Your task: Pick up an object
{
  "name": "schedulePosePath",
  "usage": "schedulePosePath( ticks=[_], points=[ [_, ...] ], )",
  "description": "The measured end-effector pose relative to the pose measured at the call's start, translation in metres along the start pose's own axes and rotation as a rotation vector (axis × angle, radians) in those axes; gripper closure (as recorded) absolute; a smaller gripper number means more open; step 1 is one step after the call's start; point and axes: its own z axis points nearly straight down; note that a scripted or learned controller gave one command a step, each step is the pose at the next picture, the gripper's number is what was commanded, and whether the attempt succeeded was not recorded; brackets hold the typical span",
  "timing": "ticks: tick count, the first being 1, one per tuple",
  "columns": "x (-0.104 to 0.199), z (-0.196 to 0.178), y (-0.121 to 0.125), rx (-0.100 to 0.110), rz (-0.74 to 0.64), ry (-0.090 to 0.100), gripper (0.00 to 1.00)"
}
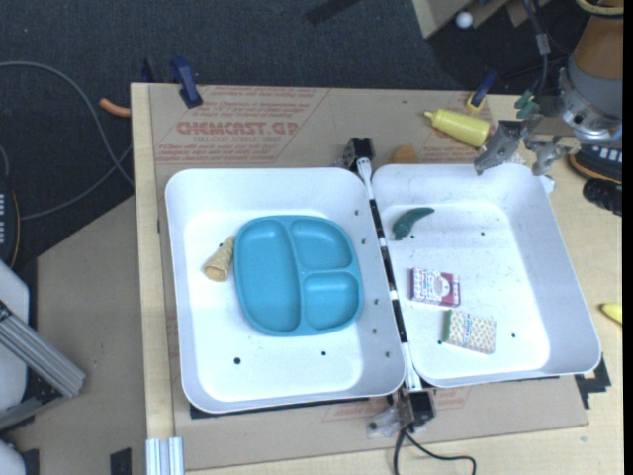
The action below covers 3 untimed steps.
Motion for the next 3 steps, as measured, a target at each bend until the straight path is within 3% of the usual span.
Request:
schedulePosePath(
  ticks=[1,2,3],
  points=[
    [0.043,0.149,0.0,0.002,0.0,0.001,0.0],
    [0.056,0.158,-0.032,-0.014,0.002,-0.004,0.0],
    [0.057,0.17,0.025,-0.002,0.0,-0.001,0.0]
  ],
)
